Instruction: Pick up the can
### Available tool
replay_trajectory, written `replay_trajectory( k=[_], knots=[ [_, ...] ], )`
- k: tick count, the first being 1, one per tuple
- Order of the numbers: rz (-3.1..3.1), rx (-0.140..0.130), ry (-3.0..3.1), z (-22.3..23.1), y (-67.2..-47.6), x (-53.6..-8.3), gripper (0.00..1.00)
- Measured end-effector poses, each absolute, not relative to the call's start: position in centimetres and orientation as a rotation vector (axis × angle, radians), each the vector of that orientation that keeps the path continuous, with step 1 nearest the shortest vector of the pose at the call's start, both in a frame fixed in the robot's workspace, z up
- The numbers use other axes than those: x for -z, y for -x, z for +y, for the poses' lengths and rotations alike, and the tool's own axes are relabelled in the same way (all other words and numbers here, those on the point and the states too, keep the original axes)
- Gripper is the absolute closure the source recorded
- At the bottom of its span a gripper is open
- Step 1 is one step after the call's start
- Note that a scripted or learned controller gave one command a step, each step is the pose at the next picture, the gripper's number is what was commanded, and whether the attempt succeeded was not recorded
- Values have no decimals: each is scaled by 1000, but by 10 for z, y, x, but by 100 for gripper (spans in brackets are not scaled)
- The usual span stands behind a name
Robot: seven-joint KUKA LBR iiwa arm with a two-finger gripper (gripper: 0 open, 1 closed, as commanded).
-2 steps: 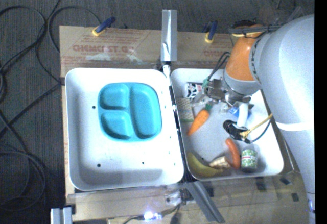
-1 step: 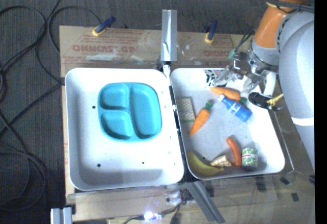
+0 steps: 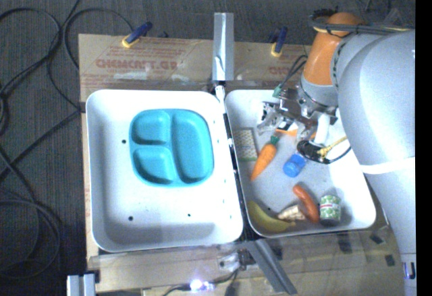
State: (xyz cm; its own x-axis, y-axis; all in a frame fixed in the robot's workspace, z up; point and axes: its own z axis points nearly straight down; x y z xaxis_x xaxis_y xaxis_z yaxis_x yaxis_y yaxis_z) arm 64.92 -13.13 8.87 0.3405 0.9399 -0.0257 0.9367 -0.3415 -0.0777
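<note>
Overhead, two white bins sit side by side. Left bin (image 3: 101,220) holds a blue divided tray (image 3: 172,146). Right bin (image 3: 364,210) holds a carrot (image 3: 264,158), blue cap (image 3: 294,166), banana (image 3: 264,218), sausage (image 3: 306,201) and the can (image 3: 329,208), which lies in the near right corner, just beside the sausage. Gripper (image 3: 277,116) hangs over the bin's far end, above the carrot top, well apart from the can. Jaw spread: cannot tell.

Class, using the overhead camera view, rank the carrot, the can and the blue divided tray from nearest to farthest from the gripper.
1. Carrot: just below the gripper, right bin.
2. Can: right bin's lower right corner.
3. Blue divided tray: left bin.
</note>
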Motion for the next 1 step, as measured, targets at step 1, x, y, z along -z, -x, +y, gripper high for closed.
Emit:
replay_trajectory(
  k=[1],
  knots=[
    [-1639,-100,2608,-171,-648,-93,0]
  ],
)
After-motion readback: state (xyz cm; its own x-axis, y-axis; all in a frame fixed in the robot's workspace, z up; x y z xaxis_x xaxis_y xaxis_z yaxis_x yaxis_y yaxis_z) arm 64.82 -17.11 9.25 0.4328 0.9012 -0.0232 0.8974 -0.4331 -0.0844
